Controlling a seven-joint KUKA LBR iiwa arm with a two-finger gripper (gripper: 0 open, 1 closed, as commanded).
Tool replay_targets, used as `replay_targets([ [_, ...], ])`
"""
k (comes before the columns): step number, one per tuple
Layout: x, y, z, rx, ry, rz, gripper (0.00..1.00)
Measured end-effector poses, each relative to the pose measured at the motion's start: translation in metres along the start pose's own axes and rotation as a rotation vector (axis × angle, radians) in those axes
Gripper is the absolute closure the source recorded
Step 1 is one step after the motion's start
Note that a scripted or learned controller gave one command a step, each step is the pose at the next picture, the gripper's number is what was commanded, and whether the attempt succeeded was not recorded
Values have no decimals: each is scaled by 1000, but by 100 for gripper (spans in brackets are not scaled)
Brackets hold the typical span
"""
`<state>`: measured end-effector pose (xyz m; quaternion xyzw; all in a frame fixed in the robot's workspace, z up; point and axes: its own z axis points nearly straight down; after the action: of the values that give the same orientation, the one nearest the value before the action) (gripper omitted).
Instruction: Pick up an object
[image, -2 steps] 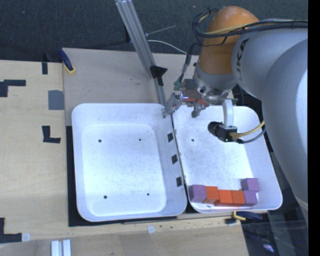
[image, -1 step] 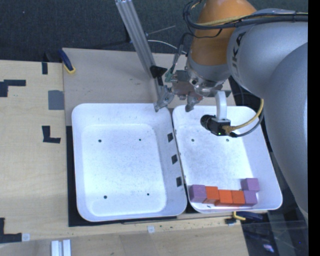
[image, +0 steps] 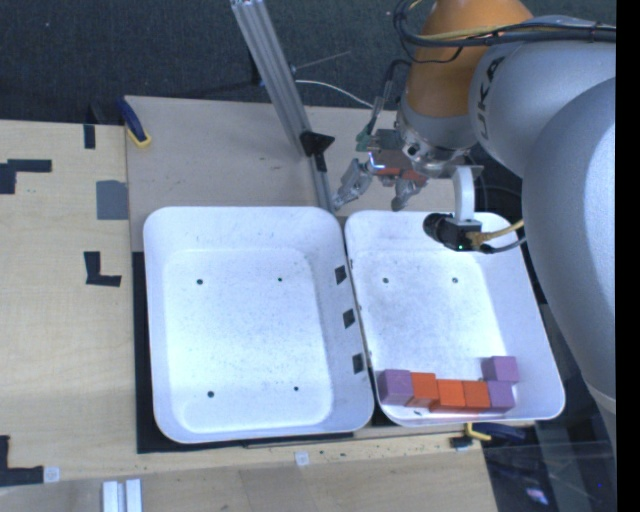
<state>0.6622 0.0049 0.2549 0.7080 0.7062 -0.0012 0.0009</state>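
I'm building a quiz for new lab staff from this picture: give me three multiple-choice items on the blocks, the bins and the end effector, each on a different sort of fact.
1. Where do the blocks lie?
A. left bin, middle
B. right bin, near edge
C. on the bench

2. Which colours are the blocks?
A. purple and orange
B. green and yellow
C. blue and white

3. Where is the end effector?
A. among the blocks
B. above the right bin's far edge
C. inside the left bin

Answers: 1 B, they line the right bin along its near wall. 2 A, both colours show. 3 B, it hangs far from the blocks.
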Motion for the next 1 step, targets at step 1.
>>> replay_targets([
  [1,12,-36,-25,0,3,-5,0],
])
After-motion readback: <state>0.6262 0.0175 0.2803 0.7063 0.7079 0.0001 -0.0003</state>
